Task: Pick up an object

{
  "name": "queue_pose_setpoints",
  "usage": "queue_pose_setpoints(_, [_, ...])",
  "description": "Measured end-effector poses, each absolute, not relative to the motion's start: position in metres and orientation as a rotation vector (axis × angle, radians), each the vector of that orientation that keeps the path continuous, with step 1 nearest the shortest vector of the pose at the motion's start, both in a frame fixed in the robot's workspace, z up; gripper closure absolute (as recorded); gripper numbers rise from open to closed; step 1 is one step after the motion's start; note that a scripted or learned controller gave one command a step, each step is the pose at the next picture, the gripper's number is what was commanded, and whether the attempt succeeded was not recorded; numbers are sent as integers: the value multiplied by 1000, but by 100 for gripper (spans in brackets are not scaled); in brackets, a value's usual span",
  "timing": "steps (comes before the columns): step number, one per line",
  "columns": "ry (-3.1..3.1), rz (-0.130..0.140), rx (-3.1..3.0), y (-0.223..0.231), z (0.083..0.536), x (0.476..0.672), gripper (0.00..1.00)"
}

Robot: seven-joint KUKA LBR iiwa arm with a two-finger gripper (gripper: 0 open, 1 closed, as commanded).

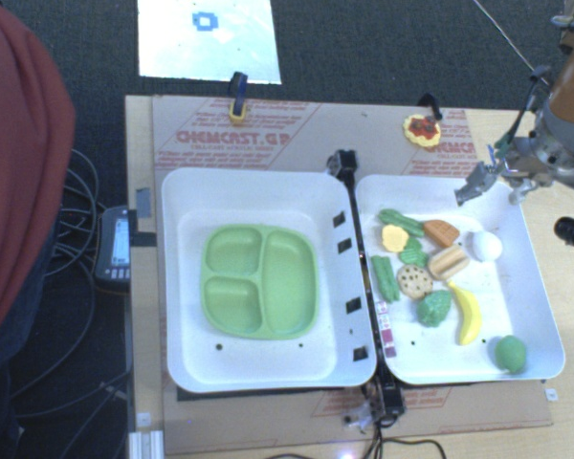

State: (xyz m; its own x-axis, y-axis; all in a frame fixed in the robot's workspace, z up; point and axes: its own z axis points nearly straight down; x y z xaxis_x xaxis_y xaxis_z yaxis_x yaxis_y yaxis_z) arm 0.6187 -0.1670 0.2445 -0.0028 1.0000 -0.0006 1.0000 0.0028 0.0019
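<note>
While the arm [564,94] leans in from three o'clock, its gripper [497,182] hangs over the top edge of the right bin [540,304], up at about one o'clock of that bin. One finger [471,189] is plain to see, pointing down-left; the other is lost against the wrist, so whether the pincer is spread or clenched I cannot tell. Nothing shows between the fingers.

Two white bins sit side by side. The left bin [187,256] carries one green tray [260,282] with three compartments, lying flat at its centre.

Now the right bin, and it's crowded: ten toy foods by my count. One white egg [483,247] at three o'clock of the pile, nearest the gripper but apart from it. One orange wedge [441,231] just left of it, one bread roll [448,261] below, touching or nearly so. One yellow piece [395,239], one pea pod [401,222] at twelve, one small green piece [413,254], one long green bean [384,278] at nine, one cookie [414,280], one broccoli [434,307], one banana [468,315]. And an eleventh, set well apart: one green lime [510,353] at five o'clock, by the bin's corner.

Outside the bins, one small pizza [423,130] rests on the cardboard at twelve.
</note>
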Motion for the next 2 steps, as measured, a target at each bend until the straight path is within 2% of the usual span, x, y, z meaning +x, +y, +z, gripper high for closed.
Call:
queue_pose_setpoints(1, [2222, -4, 2224, -187, 188, 593, 0])
queue_pose_setpoints(2, [2229, -2, 2218, -189, 78, 623, 0])
